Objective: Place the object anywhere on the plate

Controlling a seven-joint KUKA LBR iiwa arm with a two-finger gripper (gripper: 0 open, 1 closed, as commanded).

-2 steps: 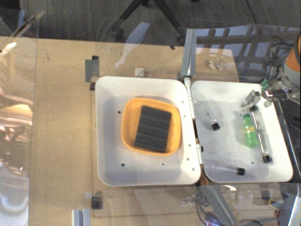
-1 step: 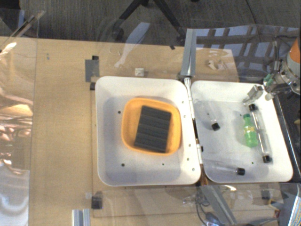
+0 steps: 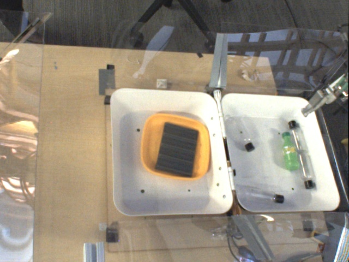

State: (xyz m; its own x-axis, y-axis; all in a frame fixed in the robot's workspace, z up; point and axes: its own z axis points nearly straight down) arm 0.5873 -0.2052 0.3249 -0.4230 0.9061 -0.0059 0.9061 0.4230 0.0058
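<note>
We see no readable writing anywhere. The left bin (image 3: pixel 122 201) holds the orange plate (image 3: pixel 148 152), a dark ribbed block (image 3: pixel 177 149) lying on it. The right bin (image 3: pixel 327 201) holds a green bottle (image 3: pixel 290 152) beside a clear tube (image 3: pixel 301 154). The claw (image 3: pixel 313 107) hovers at its far corner.

The bench (image 3: pixel 65 146) looks like pale wood with a smooth matt finish. Both white bins (image 3: pixel 122 195) look like smooth, slightly glossy plastic. The orange plate (image 3: pixel 148 146) appears plastic, and the dark ribbed block (image 3: pixel 177 149) on it is matt.
</note>
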